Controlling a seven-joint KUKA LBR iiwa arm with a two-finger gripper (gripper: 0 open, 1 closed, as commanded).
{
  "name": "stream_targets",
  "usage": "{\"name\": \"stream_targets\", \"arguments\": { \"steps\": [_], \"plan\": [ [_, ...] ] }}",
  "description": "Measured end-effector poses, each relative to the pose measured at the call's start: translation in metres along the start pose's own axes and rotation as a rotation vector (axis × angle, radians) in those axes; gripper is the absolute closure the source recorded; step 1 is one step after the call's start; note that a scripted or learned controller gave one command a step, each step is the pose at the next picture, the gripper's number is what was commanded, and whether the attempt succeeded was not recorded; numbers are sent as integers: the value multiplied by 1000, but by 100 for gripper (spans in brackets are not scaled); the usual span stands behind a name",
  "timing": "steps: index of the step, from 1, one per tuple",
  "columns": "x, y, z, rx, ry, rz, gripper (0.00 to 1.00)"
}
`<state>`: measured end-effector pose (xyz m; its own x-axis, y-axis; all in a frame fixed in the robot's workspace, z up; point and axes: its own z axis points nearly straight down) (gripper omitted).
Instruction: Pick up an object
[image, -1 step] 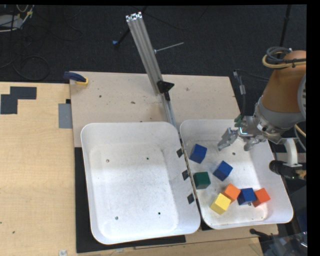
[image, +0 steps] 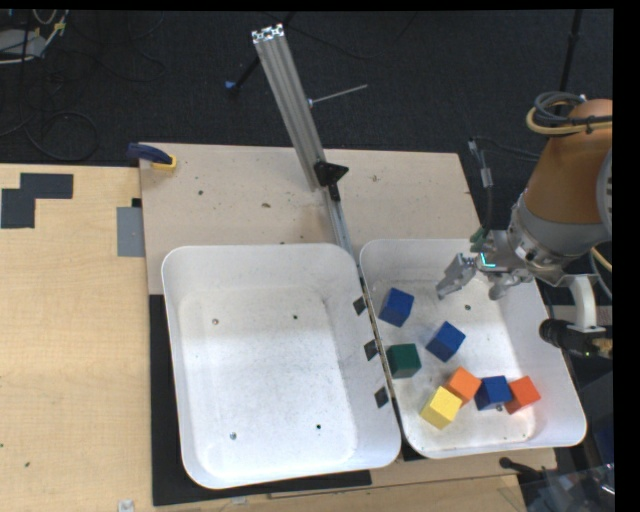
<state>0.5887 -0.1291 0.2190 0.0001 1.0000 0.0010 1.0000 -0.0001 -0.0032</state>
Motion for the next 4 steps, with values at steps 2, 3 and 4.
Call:
{"name": "stream_targets", "arguments": {
  "steps": [2,3,4],
  "plan": [
    [-6,-1,93,5,0,2,0],
    [-5,0,129,-1,-1,2,0],
    [-6,0,118,-1,1,9,100]
  ]
}}
